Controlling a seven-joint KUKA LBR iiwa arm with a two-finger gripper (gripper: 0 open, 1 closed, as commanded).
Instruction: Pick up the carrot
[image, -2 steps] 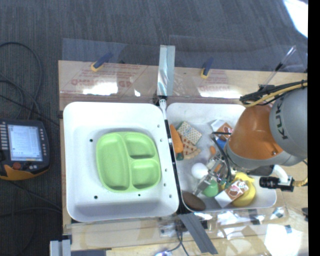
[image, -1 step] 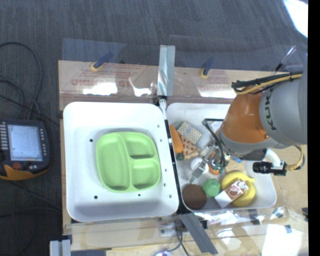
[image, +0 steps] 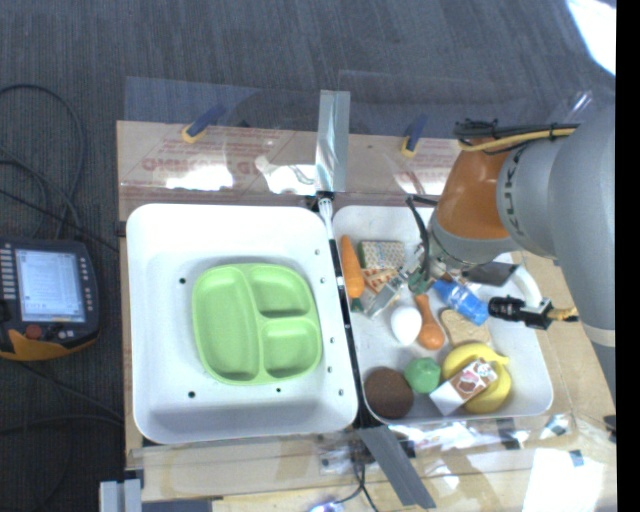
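Note:
The carrot (image: 350, 267) is a slim orange piece lying lengthwise against the left wall of the right bin (image: 535, 400), near its back. My gripper (image: 417, 273) hangs below the orange wrist band, over the back middle of that bin. It is to the right of the carrot, with a small patterned packet (image: 381, 257) between them. Nothing orange shows at its tip. A second orange, pear-shaped piece (image: 430, 323) lies just below the gripper, beside a white egg (image: 405, 325).
The right bin also holds a blue bottle (image: 463, 300), a banana (image: 487, 372) with a small carton (image: 466, 385) on it, a green lime (image: 424, 375), a brown ball (image: 388, 392) and a silvery item (image: 378, 298). A green divided plate (image: 257, 322) sits in the left bin (image: 160, 250).

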